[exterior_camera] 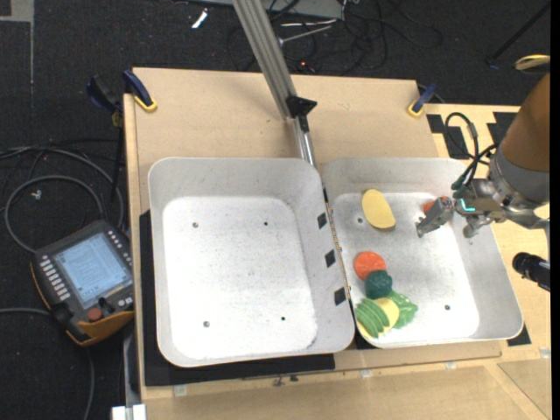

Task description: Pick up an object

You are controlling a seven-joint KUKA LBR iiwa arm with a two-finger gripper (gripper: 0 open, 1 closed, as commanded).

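The right bin [490, 322] holds several objects. A yellow oval piece [378, 209] lies near its back left. An orange-red ball [369, 262] touches a dark green lump [378, 283], and a light green and yellow item [383, 312] sits at the front left corner. My gripper [447, 229] hangs over the bin's back right part, to the right of the yellow piece. Its fingers [430, 220] are spread open with only bin floor between them. A small red bit [429, 206] shows by the left finger; I cannot tell what it is.
The left bin [175, 182] lies beside the right one, joined along a raised middle wall. A slanted metal pole [267, 51] rises behind the bins. Black cables [468, 143] run on the bench at the back right. A teach pendant [83, 274] lies left of the bench.
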